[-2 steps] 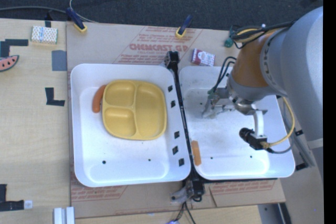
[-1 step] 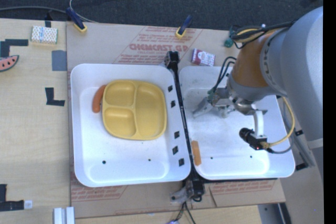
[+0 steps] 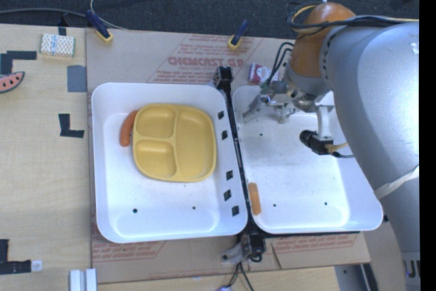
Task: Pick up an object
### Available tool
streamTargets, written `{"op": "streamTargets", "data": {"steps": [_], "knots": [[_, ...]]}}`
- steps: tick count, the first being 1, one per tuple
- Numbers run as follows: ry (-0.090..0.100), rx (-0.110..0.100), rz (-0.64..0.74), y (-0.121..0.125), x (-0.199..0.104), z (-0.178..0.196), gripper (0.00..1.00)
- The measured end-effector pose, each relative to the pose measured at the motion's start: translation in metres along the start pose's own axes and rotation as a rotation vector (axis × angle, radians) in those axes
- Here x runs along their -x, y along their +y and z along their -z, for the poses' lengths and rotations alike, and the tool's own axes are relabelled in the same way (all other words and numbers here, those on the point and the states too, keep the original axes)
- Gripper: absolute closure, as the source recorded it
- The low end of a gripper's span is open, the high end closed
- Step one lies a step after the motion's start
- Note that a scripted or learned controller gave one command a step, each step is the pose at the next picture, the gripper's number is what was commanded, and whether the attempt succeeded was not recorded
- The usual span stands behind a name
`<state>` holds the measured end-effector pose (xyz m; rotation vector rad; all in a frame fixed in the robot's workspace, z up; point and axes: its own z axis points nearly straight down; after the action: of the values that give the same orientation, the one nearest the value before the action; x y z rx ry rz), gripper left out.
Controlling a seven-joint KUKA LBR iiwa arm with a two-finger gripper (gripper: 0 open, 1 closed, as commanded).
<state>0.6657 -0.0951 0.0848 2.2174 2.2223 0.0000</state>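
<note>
The jaws hang over the far part of the right bin (image 3: 354, 211), low to its floor; whether they stand apart or together cannot be told from this slant.

The nearest candidate is the small orange piece (image 3: 253, 198), well apart from the jaws, toward the bin's near side and tight against the wall that divides the 2 bins. It looks light and probably a smooth toy food, so it may skid or roll when nudged. A grip across its narrow width suits it, though the wall leaves little room on 1 side.

Beyond that wall, left of the jaws, the left bin (image 3: 109, 215) holds a yellow divided plate (image 3: 174, 142) and an orange sausage-like piece (image 3: 126, 129) touching its far-left rim. The plate looks stiff, flat and wide, so only its rim offers a hold.
</note>
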Motion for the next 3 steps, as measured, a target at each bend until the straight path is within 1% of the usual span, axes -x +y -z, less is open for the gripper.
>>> {"op": "streamTargets", "data": {"steps": [1,2,3], "knots": [[-0.004,-0.001,0.001,0.0001,0.0007,0.0102,1.00],[-0.004,-0.001,0.001,0.0000,0.0004,0.0100,0.00],[-0.006,-0.002,0.002,0.0000,0.0007,0.0197,1.00]]}}
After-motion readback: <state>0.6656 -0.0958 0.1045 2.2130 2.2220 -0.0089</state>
